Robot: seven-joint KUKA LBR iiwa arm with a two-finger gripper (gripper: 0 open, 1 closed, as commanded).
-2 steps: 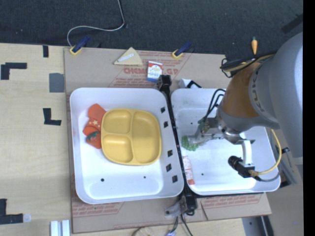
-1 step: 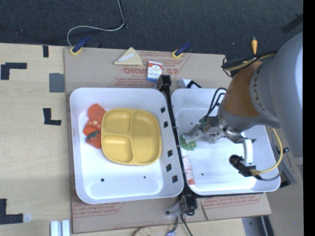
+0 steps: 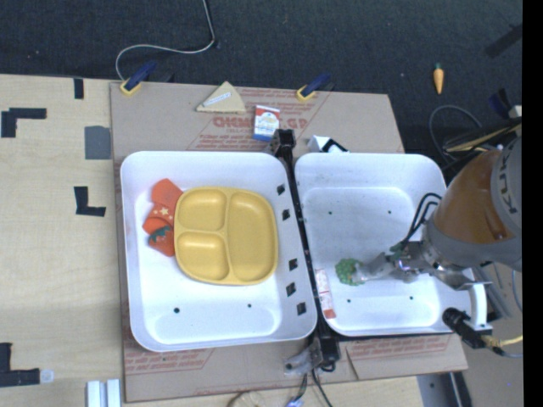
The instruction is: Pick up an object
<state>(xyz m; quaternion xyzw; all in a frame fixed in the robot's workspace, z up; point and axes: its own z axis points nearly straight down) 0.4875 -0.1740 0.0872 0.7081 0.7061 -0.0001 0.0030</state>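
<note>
Red lettering is printed on the cardboard sheet (image 3: 365, 113) under the bins; along its far edge it seems to read "CHEMICAL", though the letters are too small to be sure. A small red-and-white carton (image 3: 266, 123) stands on that cardboard just behind the bins, its print unreadable, and a tan wedge-shaped piece (image 3: 223, 98) lies to its left. A small label with red marks sits at the near left corner of the right bin (image 3: 373, 176), by the black divider between the two bins.

The gripper (image 3: 366, 271) reaches in low over the right bin's floor, its tip at a small green broccoli-like object (image 3: 346, 270) that lies near the bin's left side, towards the front. The tip touches or nearly touches the green object; whether the claw is spread or closed cannot be told at this slant, so no grasp can be stated.

The left bin (image 3: 212, 320) holds a yellow divided plate (image 3: 227, 234) with three compartments, lying flat near the middle. Just beside its left edge, partly under it, lies an orange-red item (image 3: 161, 214) with a small dark green spot
</note>
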